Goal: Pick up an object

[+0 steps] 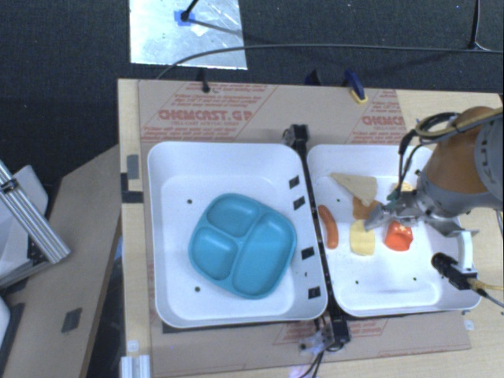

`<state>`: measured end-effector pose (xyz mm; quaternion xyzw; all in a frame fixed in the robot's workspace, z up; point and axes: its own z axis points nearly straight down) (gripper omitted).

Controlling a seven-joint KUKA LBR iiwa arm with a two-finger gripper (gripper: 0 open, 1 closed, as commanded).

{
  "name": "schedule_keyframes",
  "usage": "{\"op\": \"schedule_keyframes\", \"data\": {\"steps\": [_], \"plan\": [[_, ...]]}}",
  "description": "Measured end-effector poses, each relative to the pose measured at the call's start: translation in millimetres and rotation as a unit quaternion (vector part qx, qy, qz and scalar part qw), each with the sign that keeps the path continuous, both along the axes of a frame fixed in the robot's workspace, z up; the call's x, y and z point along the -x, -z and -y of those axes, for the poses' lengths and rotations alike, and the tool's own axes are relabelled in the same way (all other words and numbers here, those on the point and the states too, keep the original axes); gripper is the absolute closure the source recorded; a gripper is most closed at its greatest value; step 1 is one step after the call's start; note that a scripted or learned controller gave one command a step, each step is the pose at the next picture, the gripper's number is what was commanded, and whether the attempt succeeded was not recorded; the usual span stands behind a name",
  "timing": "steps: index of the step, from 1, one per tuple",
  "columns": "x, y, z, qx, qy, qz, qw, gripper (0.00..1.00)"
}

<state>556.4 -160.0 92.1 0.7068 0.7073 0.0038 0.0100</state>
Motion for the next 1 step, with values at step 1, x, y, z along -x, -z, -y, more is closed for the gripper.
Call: {"op": "schedule_keyframes", "data": {"steps": [1], "plan": [[-3.1,-13.1,2.0,0.0036,0.000,0.007,1.0000,1.00]]}}
